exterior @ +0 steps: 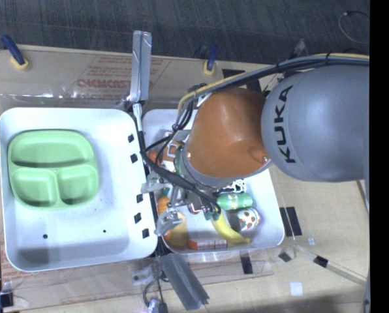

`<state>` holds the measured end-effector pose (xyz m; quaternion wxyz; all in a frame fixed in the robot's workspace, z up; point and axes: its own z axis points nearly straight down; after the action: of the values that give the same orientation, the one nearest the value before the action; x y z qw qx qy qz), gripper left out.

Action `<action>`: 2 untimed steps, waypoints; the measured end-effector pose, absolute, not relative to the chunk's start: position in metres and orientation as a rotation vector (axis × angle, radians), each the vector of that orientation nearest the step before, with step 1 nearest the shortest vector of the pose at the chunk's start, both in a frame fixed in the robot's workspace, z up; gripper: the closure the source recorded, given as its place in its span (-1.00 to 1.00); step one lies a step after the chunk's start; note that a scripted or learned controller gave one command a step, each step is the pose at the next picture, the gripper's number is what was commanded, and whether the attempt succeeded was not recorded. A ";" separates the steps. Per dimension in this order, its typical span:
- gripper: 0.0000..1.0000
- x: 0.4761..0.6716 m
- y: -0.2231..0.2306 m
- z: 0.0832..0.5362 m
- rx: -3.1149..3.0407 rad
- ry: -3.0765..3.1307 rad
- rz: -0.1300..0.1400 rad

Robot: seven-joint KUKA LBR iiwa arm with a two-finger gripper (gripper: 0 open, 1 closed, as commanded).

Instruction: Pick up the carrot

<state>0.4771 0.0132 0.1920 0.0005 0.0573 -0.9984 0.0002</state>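
Right bin [273,230], carrot [163,205] touching hand [170,218] (left side)

Hard plastic, shiny metal, rough cardboard under it all.
The two white bins [109,237] look like smooth plastic with a soft sheen; the green divided tray [53,168] reads as matt plastic. The arm's grey shell [325,122] is glossy, its orange band [227,132] smooth and satin. The bench top [64,70] looks like brown cardboard under clear, shiny film. The banana [228,232] has a waxy, plastic-looking skin.
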 end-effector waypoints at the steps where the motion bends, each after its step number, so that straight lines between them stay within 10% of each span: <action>1: -1.00 0.483 0.034 0.192 0.454 -3.111 0.000; 2: -1.00 0.486 -0.010 0.192 0.594 -3.089 0.001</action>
<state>0.4856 -0.0101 0.1924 -0.0021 0.1888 -0.9820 0.0004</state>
